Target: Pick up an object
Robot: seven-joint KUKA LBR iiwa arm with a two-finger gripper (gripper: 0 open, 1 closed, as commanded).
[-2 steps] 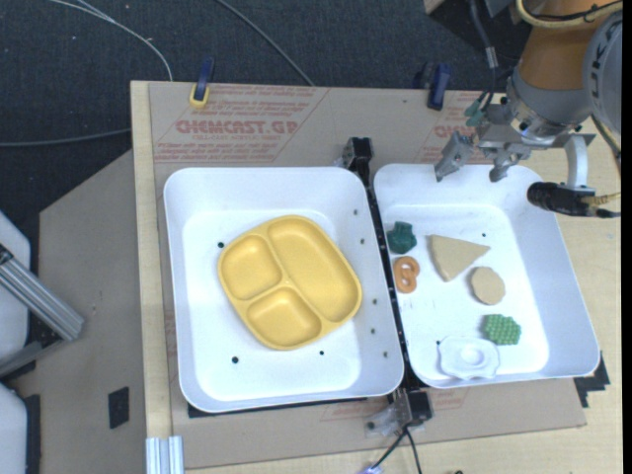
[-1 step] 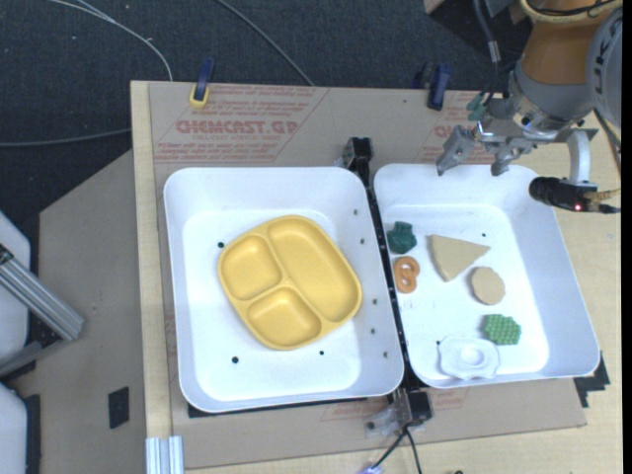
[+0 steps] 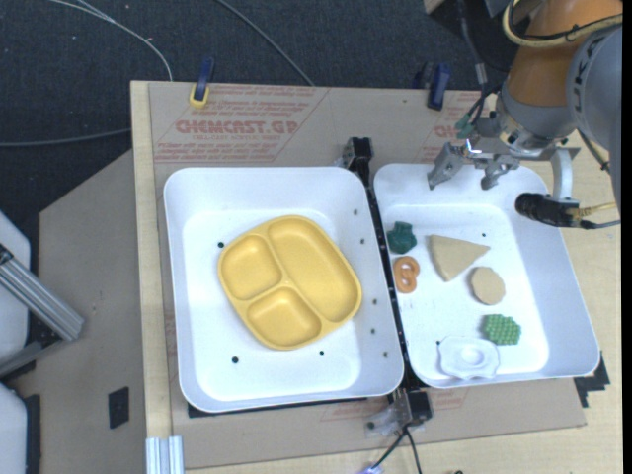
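Jaws spread, arm edge-cropped

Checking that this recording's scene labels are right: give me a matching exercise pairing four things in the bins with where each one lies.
Things:
1. yellow divided plate
2. tan wedge
3. green bumpy piece
4. gripper

Places:
A. above the far edge of the right bin, holding nothing
B. near side of the right bin, beside the white piece
C. middle of the left bin
D. middle of the right bin, just beyond the round tan piece

Pairs: 1-C, 2-D, 3-B, 4-A
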